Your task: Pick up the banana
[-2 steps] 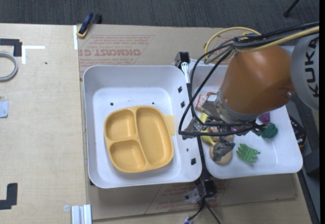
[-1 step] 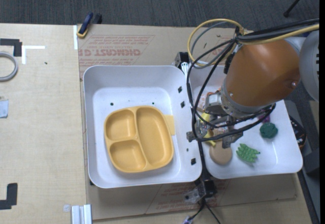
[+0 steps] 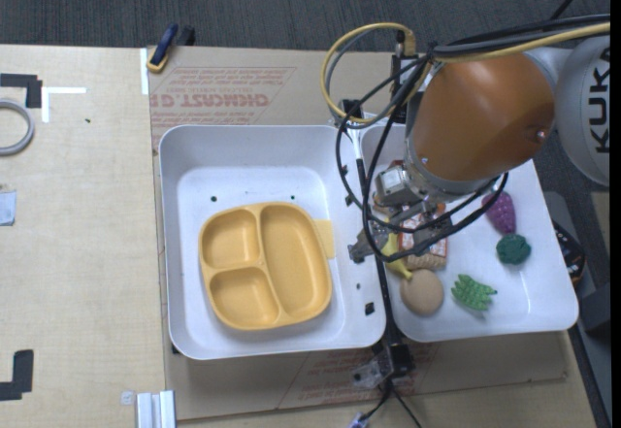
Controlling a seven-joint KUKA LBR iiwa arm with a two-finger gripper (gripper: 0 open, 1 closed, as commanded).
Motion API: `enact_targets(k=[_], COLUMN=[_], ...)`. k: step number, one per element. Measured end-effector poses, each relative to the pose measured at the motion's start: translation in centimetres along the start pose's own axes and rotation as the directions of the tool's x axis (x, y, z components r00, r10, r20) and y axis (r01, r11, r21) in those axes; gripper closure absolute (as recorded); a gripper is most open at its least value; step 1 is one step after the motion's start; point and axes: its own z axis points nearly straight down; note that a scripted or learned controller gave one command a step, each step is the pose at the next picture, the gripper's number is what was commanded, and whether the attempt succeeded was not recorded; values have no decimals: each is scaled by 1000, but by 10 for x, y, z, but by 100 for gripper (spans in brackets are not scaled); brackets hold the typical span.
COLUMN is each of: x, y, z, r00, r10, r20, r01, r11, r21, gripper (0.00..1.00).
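Only a small yellow piece of the banana (image 3: pixel 393 244) shows, at the left side of the right bin (image 3: pixel 543 310), mostly covered by the arm's wrist. The gripper (image 3: pixel 406 222) hangs straight down over that spot, beneath the orange band, with cables draped around it. It sits on or just above the banana and a red-and-white item (image 3: pixel 430 249) beside it; whether it touches them is hidden.
In the right bin lie a beige egg-shaped thing (image 3: pixel 422 292), a green leafy toy (image 3: pixel 473 292), a dark green broccoli (image 3: pixel 512 248) and purple grapes (image 3: pixel 502 213). The left bin (image 3: pixel 184 183) holds a yellow divided plate (image 3: pixel 264 264). Black cables run along the wall between the bins.
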Motion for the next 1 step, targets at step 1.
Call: enact_targets(k=[1], x=[20], y=[18], z=[0], r00=[1000], r10=[-8], r20=[-1], r01=[8], r11=[1000], r21=[-1], gripper=[0])
